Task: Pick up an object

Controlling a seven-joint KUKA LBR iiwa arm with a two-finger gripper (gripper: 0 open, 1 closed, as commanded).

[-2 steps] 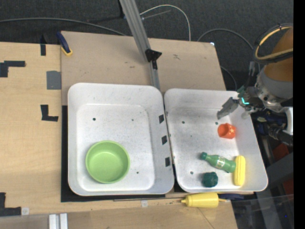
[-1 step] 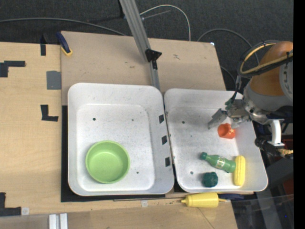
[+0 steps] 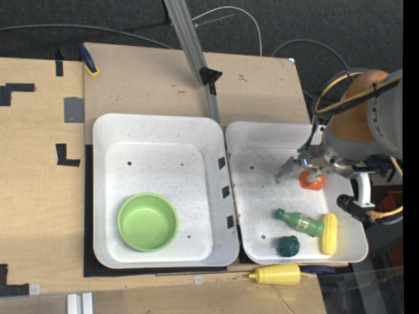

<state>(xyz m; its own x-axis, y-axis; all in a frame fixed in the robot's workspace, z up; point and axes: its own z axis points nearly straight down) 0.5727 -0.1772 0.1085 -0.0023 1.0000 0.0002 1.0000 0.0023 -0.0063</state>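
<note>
Left of the right bin (image 3: 262, 142) sits the left bin (image 3: 108, 136), green bowl (image 3: 148, 222) at its front. Over the right bin's far right part, my gripper (image 3: 302, 169) hangs, fingers spread, grasping nothing, orange object (image 3: 312, 180) just beside them. Toward that bin's front: green bottle (image 3: 299, 222), yellow corn (image 3: 328, 233) touching its base, dark green lump (image 3: 287, 245) below.
</note>
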